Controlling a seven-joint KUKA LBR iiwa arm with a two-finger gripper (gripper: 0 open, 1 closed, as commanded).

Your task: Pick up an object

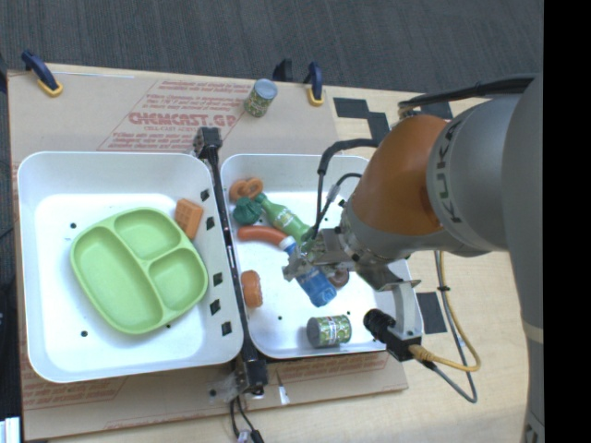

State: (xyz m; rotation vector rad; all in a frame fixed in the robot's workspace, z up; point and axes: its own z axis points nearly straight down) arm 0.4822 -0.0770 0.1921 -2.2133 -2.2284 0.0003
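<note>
Claw (pixel 312 270) over blue bottle (pixel 316 284), long axis slanting lower-right.

my arm (pixel 462 183): smooth grey metal, shiny orange band | bins (pixel 111 358): smooth white plastic, a bit glossy | green tray (pixel 138 268): smooth matt plastic | can (pixel 330 330): shiny metal, paper-like label | blue bottle (pixel 317 286): shiny plastic | bench (pixel 138 109): flat matt cardboard with red print
</note>
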